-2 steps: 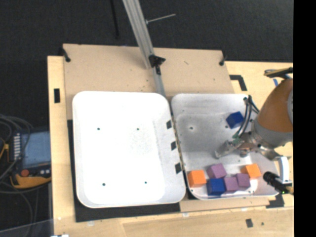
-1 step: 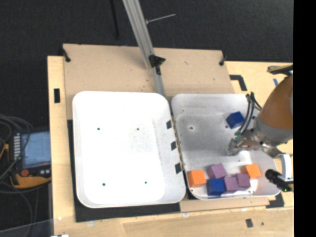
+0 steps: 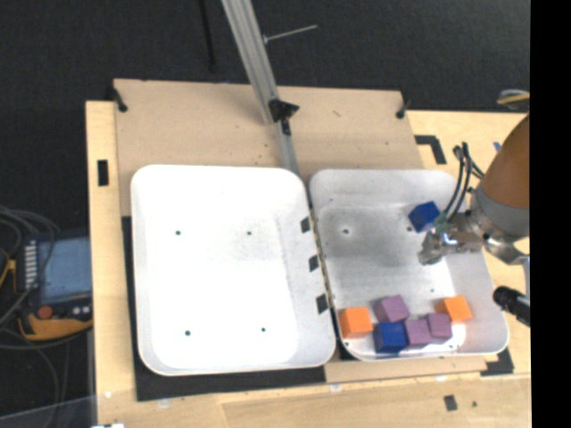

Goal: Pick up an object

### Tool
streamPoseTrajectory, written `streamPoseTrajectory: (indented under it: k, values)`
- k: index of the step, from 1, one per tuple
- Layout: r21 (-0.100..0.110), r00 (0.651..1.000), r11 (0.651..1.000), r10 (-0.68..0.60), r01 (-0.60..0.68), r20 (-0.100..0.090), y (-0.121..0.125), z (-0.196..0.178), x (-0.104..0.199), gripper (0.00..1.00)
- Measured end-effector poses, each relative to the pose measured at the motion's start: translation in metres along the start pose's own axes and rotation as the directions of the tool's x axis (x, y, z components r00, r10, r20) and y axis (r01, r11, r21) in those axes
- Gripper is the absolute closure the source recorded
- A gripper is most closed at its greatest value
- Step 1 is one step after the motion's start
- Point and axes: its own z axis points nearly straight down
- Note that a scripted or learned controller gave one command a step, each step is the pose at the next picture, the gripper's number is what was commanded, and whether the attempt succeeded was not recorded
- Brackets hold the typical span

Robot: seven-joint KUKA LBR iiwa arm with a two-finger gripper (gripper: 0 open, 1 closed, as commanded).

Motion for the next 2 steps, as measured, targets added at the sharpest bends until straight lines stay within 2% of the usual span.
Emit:
streamPoseTrajectory:
  k: [2]
  values:
    - [0.0, 1.0, 1.0, -0.001, 0.001, 0.0, 0.006, -0.097, -0.012, 1.0]
